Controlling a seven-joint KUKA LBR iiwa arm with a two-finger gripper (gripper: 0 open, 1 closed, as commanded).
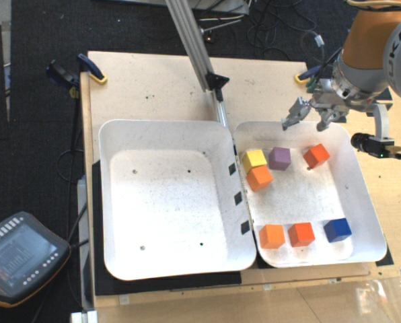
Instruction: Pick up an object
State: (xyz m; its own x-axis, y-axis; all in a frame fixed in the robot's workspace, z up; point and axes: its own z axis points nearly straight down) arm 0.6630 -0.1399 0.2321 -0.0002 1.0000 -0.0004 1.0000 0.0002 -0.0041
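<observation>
2 white bins are seen side by side on the bench [153, 86]. The left bin [113, 200] has only dark specks on its floor. The right bin [362, 207] holds 7 blocks.

Near the right bin's upper left, a yellow block [255, 158] is set touching an orange block [260, 177] just below it. A purple block [280, 157] is placed just beside the yellow one, on its right. A red-orange block [316, 156] lies tilted, apart from the purple one, further right. Along the bin's lower edge 3 blocks are lined up: an orange block [272, 235], a red-orange block [301, 234] near it, and a blue block [337, 229] at the right end.

The arm [375, 39] is seen at the upper right, with its orange band above the wrist. The gripper [312, 116] is held above the right bin's upper rim, higher than the purple and tilted red-orange blocks and apart from both. Its fingers are spread apart, and nothing is seen between them. No block is touched by it.

A slanted metal bar [190, 36] is seen across the bench top, and a handheld controller [19, 261] lies at the lower left.
</observation>
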